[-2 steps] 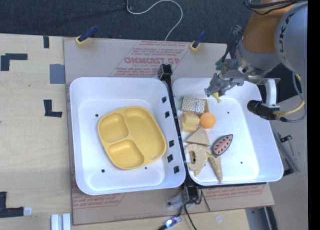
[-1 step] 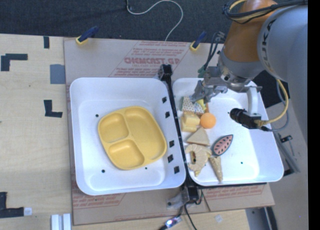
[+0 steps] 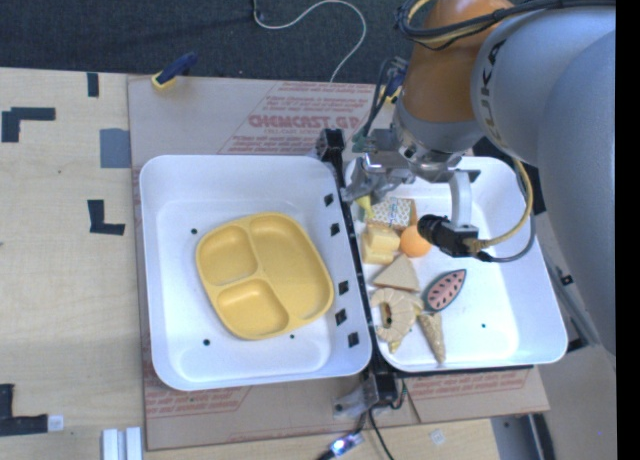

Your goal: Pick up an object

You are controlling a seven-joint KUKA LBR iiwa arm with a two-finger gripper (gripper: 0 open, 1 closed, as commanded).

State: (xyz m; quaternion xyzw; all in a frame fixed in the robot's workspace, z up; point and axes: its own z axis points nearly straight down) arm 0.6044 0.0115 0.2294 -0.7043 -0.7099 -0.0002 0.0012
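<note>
Resting in the left bin: glossy 3-compartment yellow tray.

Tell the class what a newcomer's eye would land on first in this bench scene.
The big grey arm with its orange band fills the upper right, its gripper low over the right bin. Next, the yellow divided plate lies alone in the left bin. Small toy foods crowd the right bin's left side.
</note>
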